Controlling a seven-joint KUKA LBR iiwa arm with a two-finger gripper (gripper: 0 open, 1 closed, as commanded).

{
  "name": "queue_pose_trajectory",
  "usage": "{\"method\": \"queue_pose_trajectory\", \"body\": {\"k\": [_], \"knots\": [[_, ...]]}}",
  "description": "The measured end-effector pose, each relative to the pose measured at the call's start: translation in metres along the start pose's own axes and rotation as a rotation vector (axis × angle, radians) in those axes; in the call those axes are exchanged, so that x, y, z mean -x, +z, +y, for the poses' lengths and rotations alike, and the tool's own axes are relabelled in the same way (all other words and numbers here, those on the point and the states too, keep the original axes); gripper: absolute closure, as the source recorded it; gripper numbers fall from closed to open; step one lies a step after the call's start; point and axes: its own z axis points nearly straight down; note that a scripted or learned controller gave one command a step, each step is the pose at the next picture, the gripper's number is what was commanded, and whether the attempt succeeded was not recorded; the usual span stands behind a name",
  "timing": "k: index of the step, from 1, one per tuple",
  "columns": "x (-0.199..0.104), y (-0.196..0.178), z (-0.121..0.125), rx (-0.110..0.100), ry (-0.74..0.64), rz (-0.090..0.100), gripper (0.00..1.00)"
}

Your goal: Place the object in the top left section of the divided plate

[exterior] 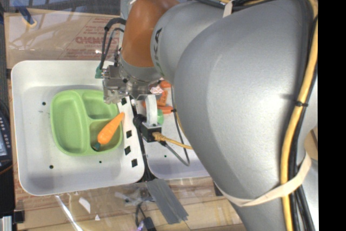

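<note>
In the left bin [27, 116], the toy carrot [111, 128] lies across the green divided plate [67, 121] beneath the gripper [120, 97], probably light, stiff and smooth, best pinched mid-body, though whether the claw grips it I cannot tell.

Counting what sits on the bench.

Two white bins: the left bin [27, 116] in full sight, the right bin [173, 167] mostly hidden under the one grey arm [238, 89]. One green divided plate [73, 121] with, as far as I can make out, three sections. One carrot [111, 128] lies on it.
</note>
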Motion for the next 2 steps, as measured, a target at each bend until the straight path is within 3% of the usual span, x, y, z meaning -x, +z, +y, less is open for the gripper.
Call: {"method": "queue_pose_trajectory", "body": {"k": [1,2], "knots": [[0.036,-0.132,-0.06,0.007,-0.221,0.0,1.0],[0.105,-0.101,-0.1,0.001,-0.208,0.0,1.0]]}}
